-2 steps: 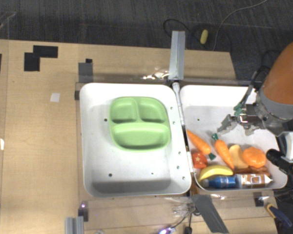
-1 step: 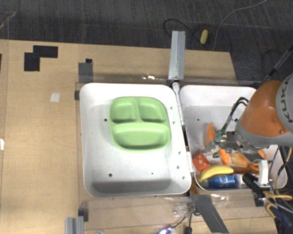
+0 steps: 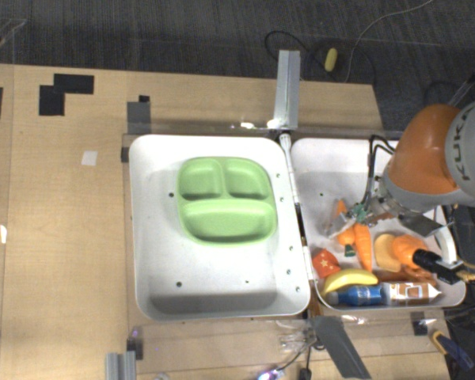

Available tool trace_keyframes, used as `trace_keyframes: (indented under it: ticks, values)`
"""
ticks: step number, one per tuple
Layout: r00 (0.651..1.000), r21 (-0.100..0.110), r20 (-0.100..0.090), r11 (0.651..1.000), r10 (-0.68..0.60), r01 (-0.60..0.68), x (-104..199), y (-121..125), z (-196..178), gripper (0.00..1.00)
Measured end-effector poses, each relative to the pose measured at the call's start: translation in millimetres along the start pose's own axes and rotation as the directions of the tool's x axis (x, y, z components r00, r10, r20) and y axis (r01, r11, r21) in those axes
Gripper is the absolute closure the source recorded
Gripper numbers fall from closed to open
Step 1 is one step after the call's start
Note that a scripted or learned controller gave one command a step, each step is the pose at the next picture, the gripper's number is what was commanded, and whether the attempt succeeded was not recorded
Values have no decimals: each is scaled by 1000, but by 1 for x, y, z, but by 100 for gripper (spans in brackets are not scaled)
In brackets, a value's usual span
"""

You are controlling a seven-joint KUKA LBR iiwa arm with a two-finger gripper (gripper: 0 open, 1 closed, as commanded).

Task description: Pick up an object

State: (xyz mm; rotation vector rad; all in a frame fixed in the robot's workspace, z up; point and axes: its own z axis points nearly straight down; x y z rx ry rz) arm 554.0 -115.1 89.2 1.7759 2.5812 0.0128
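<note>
The arm's hand is down in the right bin, over the carrot near the bin's middle; whether it is released or clenched cannot be told. The carrot lies touching a tomato and near a banana along the front edge. The likely failure is a glancing grab, since crowded neighbours could block the grip or be nudged aside.

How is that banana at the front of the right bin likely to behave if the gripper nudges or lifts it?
The banana looks smooth and glossy, so it may slip between narrow fingers. Its curved shape probably lets it rock or pivot when pushed. It lies tight against the blue bottle and the tomato, so a nudge would likely shift those too.
</note>
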Motion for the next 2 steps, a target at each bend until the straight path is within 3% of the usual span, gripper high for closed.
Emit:
trace_keyframes:
  ticks: [1, 2]
  values:
    - [1000, -3, -3, 1000, -3, 3, 0, 3, -8, 100]
    - [987, 11, -2, 987, 158, -158, 26, 53, -141, 100]
